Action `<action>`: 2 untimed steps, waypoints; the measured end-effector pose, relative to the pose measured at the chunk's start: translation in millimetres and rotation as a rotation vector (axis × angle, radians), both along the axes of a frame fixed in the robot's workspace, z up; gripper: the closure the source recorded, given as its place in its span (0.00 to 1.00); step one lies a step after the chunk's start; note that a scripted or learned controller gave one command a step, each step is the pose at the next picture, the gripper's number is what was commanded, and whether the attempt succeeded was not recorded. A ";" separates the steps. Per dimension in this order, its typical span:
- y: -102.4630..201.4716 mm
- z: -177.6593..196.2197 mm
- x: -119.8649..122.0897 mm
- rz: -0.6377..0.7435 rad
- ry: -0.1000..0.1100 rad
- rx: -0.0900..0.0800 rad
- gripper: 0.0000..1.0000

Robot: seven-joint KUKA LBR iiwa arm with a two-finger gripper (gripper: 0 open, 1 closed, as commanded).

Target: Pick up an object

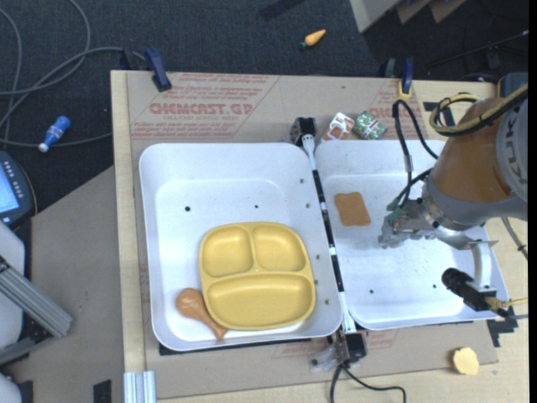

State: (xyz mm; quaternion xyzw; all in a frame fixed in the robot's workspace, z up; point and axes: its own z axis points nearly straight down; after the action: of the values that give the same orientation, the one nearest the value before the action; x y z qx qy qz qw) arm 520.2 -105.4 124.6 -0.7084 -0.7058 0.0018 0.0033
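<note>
A flat brown slab like a slice of toast (351,209) lies in the right bin (369,305), near its left wall. My gripper (397,232) hangs low over the right bin, just right of and slightly below the brown slab. A yellow divided plate (255,275) sits in the left bin (168,183), and a tan drumstick-shaped toy (196,306) lies against the plate's lower left edge.
Small colourful packets (357,126) lie on the bench behind the right bin. A yellow piece (465,360) rests on the bench at the front right. Black cables run down the arm over the right bin's back edge. A blue bottle (55,131) lies on the floor at left.
</note>
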 end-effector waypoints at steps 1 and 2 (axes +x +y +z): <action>0.8 -1.4 3.8 0.003 -0.006 -0.001 0.00; 4.9 -41.3 63.5 0.006 -0.010 -0.003 0.00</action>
State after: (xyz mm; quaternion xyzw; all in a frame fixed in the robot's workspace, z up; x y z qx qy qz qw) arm 583.7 -100.4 83.3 -0.7061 -0.7081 -0.0008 -0.0015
